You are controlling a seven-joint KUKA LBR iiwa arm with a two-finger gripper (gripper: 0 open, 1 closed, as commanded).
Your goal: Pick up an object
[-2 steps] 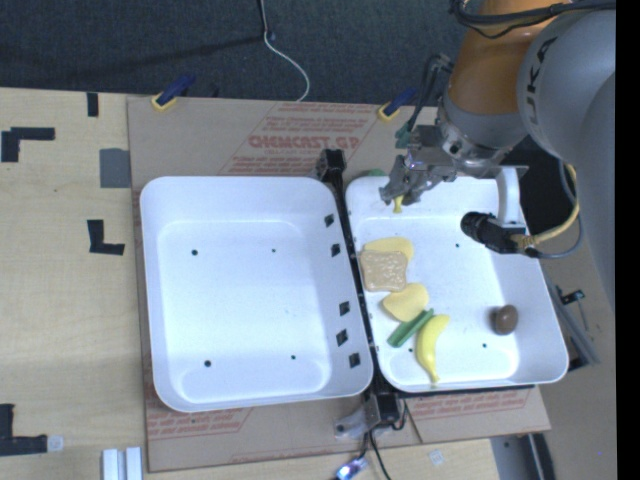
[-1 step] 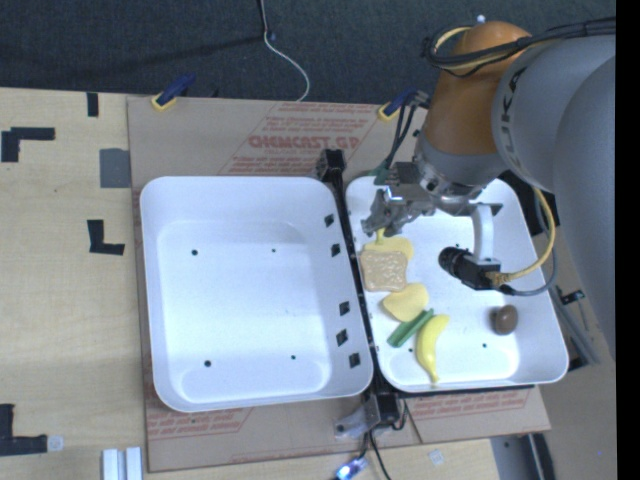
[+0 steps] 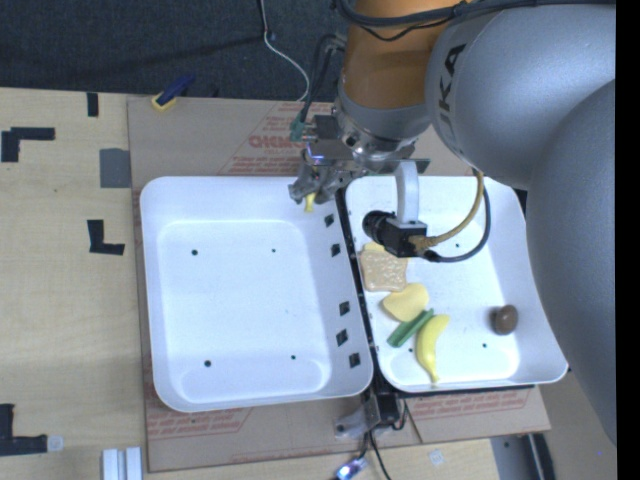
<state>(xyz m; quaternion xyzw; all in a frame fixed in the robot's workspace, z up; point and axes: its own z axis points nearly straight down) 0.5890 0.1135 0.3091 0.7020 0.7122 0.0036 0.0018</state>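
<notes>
Hand [image 3: 318, 186] low over the far rim where the two bins meet, on the view's left bin [image 3: 240, 308] side; can't tell how far open, nothing seen held. All pickable things lie in the right bin [image 3: 462, 286], nearer the camera and rightward of the hand. Tan slab [image 3: 382, 266], pale wedge [image 3: 405, 301], green pod [image 3: 409, 329] and banana [image 3: 431, 348] are crowded together beside the divider, the banana's long axis running roughly front-to-back. Brown ball [image 3: 504, 318] sits alone near the outer wall, with most room around it.
</notes>
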